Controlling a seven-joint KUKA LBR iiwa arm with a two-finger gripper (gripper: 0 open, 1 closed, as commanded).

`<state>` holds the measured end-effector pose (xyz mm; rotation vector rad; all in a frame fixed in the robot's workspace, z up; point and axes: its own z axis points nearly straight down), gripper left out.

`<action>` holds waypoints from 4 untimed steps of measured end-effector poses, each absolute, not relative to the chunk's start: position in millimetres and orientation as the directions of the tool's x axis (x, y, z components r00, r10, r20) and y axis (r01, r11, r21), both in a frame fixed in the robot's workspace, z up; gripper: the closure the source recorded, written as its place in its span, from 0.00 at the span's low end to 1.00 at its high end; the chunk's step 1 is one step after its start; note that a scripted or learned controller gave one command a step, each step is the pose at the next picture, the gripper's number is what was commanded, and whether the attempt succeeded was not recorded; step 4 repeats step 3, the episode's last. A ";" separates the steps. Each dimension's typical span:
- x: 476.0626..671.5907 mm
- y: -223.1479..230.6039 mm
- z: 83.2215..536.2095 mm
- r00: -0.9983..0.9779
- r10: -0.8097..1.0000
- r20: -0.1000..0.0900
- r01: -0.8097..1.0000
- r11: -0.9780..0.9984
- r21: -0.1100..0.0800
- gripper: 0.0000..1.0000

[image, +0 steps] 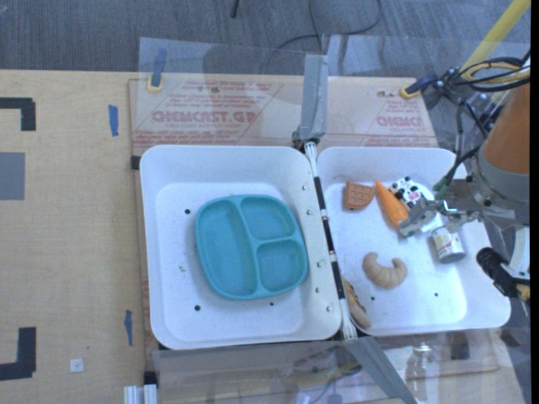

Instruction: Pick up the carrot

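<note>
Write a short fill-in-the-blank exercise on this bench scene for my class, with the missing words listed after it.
1. The teal divided plate lies in the ____ bin.
2. The carrot lies in the right bin, between the waffle and the ____ toy.
3. The croissant lies nearer the camera than the carrot, in the ____ bin.
4. The plate has ____ compartments.

Missing words: left; black-and-white; right; three

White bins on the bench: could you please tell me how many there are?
2. The left bin holds a teal divided plate; the right bin holds the carrot, a croissant and other small items.
</note>
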<state>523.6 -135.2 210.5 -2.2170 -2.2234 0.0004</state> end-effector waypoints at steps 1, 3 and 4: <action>603.4 -106.4 113.2 0.169 0.986 0.000 0.986 -0.169 -0.001 0.00; 546.3 -43.4 231.7 0.247 0.969 0.000 0.969 -0.247 0.000 1.00; 546.3 -43.4 231.7 0.247 0.969 0.000 0.969 -0.247 0.000 1.00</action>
